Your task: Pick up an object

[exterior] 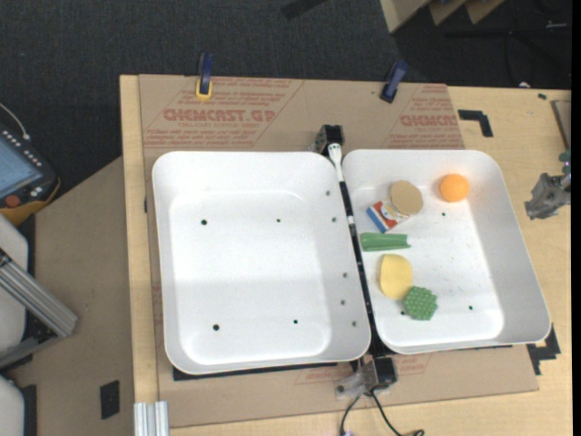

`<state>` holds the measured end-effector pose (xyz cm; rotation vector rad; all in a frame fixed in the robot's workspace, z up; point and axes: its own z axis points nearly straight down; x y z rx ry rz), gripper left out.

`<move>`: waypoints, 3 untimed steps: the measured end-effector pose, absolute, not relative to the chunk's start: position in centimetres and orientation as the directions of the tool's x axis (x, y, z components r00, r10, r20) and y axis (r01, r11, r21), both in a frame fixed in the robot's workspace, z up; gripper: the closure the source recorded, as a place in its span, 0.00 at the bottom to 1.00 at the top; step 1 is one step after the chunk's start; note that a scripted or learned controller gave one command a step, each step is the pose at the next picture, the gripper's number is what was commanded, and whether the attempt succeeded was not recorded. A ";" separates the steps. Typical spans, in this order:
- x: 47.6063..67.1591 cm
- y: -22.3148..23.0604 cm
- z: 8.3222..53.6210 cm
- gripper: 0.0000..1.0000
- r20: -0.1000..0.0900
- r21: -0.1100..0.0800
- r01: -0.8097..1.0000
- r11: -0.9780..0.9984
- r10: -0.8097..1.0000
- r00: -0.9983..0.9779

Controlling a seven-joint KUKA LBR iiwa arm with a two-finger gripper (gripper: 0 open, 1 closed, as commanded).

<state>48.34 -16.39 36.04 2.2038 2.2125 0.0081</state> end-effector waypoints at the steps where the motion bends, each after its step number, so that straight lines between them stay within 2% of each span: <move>1: 48.4 -16.4 37.1 1.00 -0.012 0.020 1.000 0.005 1.000 -0.005; 2: 48.5 -16.4 38.1 1.00 -0.014 0.023 1.000 0.006 1.000 -0.005; 3: 47.8 -16.5 30.6 1.00 0.003 -0.008 1.000 -0.001 1.000 0.001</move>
